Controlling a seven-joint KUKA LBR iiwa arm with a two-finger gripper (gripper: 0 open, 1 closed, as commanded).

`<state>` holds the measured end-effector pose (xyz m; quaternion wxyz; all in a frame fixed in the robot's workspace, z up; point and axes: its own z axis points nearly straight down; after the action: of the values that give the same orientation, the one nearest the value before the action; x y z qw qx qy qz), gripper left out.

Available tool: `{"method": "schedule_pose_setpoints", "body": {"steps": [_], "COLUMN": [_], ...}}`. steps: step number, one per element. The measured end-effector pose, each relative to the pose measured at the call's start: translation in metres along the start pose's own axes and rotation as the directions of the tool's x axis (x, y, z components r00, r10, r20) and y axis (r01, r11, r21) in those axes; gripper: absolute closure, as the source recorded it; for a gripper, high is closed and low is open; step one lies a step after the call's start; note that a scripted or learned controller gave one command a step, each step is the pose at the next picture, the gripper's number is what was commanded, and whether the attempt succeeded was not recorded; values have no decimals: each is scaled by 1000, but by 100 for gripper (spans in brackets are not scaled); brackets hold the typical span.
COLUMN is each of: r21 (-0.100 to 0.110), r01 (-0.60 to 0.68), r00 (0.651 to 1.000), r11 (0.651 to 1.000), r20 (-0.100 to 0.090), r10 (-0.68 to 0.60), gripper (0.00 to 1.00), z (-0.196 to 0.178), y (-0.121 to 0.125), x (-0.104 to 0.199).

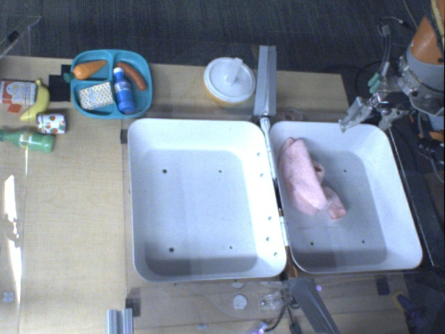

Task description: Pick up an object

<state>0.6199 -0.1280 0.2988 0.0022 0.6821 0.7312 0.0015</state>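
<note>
The grey two-finger gripper (366, 111) is hanging over the right shallow white bin's (400, 179) far right corner, its fingers spread and gripping nothing. The soft pink cloth-like bundle (303, 176) is lying in that bin's left half.

Pink cloth (304, 178), white bins (201, 132), blue tray (142, 72) w/ orange carrot (90, 69).

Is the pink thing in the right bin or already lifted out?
In. The pink soft object lies on the right bin's floor, near its left wall; the hand is apart, over the bin's top-right corner.
</note>
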Motion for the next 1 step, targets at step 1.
{"method": "schedule_pose_setpoints", "body": {"steps": [1], "r21": [6], "r01": [11], "r00": [1000], "r11": [1000], "r20": [-1], "r10": [-11], "gripper": [0], "z": [147], "y": [-35], "x": [1]}}
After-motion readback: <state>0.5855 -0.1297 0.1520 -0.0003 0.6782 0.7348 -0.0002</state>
